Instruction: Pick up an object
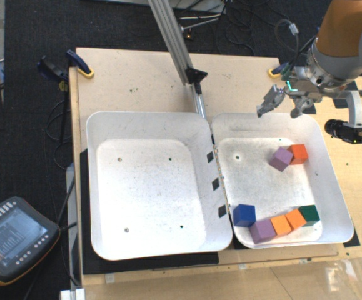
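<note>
While the grey and orange arm (343,24) reaches in from the right, its tool (285,105) hangs above the far rim of the right bin (331,167) with fingers spread apart and nothing between them. Inside that bin a purple block (281,158) touches an orange block (299,153) near the far side, well apart from a near-edge row of blue block (244,215), second purple block (262,230), second orange block (281,224) and green block (308,215). Beside it on the counter (137,74) sits the left bin (105,124).
</note>
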`<state>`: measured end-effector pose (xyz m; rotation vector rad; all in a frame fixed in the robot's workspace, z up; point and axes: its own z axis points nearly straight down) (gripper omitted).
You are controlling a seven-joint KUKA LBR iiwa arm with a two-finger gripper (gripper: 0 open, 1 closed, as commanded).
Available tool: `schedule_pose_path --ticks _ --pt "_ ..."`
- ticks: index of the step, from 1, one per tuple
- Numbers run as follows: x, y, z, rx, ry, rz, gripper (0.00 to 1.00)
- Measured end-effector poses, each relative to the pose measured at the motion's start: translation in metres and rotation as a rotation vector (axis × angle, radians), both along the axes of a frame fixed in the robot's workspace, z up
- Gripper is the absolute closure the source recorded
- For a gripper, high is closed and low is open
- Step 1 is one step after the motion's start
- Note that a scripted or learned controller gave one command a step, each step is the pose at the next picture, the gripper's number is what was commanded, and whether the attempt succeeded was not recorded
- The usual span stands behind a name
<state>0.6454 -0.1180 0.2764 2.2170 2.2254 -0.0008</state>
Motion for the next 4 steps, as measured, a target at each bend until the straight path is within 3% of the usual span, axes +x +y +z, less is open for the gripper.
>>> schedule_pose_path --ticks 3,4 --pt "0.01 0.012 -0.135 0.001 0.004 0.0 0.0" --pt "0.011 0.012 -0.122 0.0 -0.002 -0.002 1.0"
